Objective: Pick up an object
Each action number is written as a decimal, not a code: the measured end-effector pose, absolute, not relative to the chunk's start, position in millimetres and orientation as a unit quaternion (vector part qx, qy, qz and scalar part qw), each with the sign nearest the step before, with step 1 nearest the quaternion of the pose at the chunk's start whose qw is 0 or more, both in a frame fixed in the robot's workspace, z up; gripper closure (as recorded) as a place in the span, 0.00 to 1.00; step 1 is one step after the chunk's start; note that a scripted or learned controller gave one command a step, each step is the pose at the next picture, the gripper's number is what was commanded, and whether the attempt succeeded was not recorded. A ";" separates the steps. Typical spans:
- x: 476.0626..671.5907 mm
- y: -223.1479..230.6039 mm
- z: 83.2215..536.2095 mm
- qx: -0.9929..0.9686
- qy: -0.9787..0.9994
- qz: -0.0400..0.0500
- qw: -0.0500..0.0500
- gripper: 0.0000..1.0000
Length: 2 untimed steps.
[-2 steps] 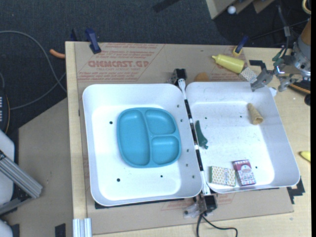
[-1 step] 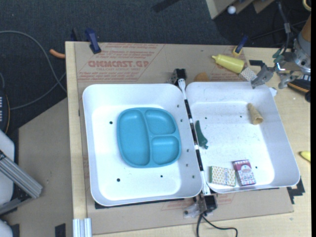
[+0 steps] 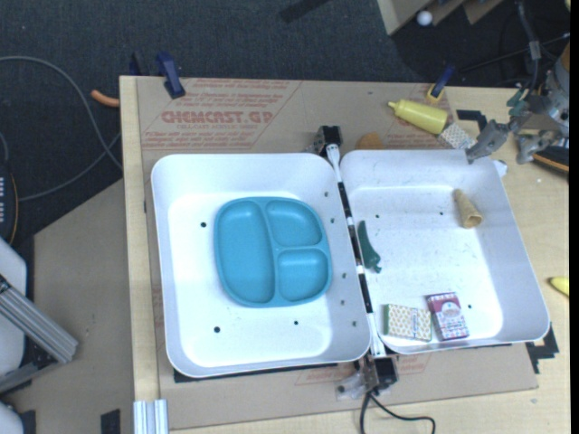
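Seemingly parked at upper right, fingers (image 3: 488, 140) open and gripping nothing. Risked slipping on the small cone (image 3: 467, 208) in the right bin (image 3: 507, 269), or snagging the boxes (image 3: 425, 320) against the lower wall.

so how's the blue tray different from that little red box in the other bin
The blue tray lies in the middle of the left bin; the red box sits near the front edge of the right bin. The tray is far larger, with three compartments and rounded corners; the box is small and rectangular. The tray is plain blue; the box is red with printed white markings. Both lie flat.
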<state>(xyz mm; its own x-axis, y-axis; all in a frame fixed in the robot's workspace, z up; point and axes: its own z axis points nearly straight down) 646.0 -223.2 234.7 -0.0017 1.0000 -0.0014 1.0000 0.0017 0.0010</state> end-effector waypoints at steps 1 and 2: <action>666.0 -222.5 118.2 0.706 0.708 -0.001 -0.001 0.00; 634.9 -219.8 96.9 0.706 0.708 0.002 -0.002 0.00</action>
<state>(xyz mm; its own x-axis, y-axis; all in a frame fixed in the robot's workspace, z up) 634.9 -219.8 96.9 -0.0035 1.0000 0.0061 1.0000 0.0035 0.0000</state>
